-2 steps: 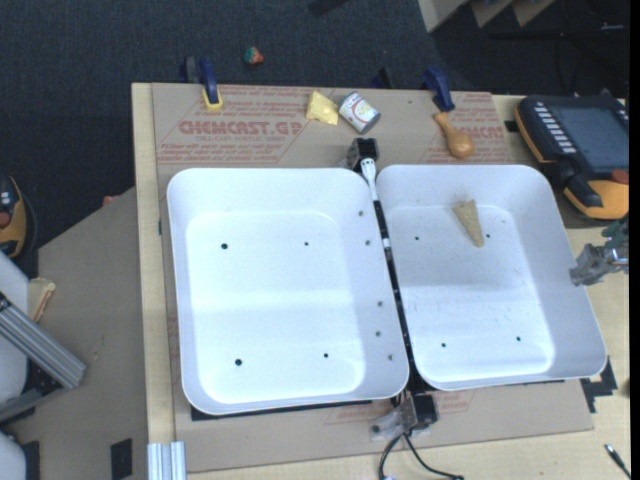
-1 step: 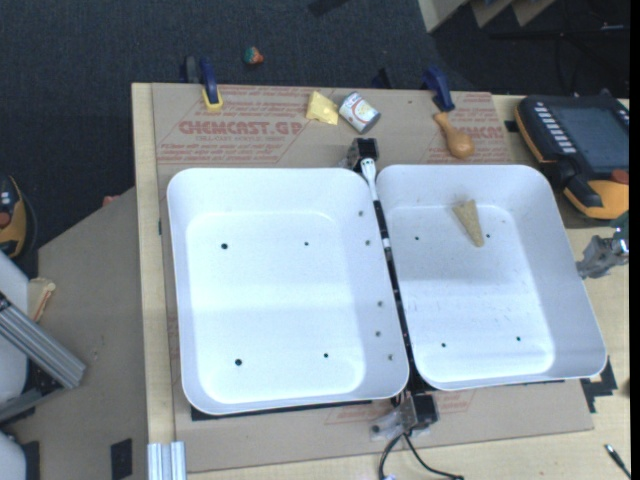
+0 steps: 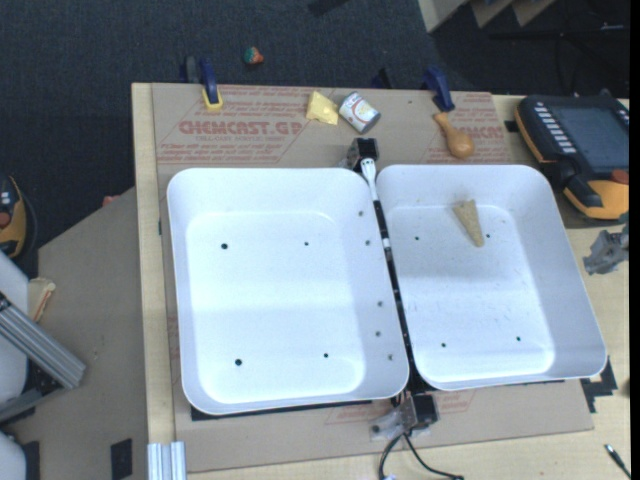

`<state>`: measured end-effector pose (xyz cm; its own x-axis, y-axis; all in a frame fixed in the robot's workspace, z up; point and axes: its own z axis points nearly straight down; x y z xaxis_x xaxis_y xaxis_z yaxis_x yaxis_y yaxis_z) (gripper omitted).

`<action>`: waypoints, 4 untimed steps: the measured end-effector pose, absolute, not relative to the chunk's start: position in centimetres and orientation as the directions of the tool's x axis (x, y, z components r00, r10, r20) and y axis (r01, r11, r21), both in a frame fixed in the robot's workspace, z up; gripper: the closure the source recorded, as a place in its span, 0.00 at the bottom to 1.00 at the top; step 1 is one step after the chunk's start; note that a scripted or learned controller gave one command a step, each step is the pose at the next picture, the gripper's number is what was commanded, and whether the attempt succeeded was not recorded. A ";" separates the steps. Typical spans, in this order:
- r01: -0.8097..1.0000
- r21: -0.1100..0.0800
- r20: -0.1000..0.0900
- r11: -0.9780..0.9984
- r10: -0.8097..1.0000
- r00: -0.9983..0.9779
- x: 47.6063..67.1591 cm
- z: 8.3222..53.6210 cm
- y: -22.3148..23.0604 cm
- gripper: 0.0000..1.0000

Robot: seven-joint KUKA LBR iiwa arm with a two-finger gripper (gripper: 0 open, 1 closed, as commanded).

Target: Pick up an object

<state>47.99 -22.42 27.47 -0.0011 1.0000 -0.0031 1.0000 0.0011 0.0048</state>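
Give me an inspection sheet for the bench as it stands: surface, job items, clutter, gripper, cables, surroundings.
Surface: brown board bearing two white bins, left bin and right bin, side by side.
Job's things: one tan wedge-shaped piece lying in the right bin, toward its far side.
Clutter: on the board behind the bins, a yellow piece, a small white box and a wooden-handled tool; two blue clamps at the far edge.
Grippers: nothing seen.
Cables: black cable at the near edge, between the bins.
Surroundings: dark carpet; handheld controller at right.
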 end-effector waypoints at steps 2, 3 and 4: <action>1.000 0.004 -0.003 0.001 1.000 -0.001 48.0 31.6 -22.4 1.00; 1.000 -0.007 0.004 0.005 1.000 -0.005 47.9 25.1 -16.8 1.00; 1.000 0.009 -0.007 -0.003 1.000 0.003 49.8 30.7 -22.8 1.00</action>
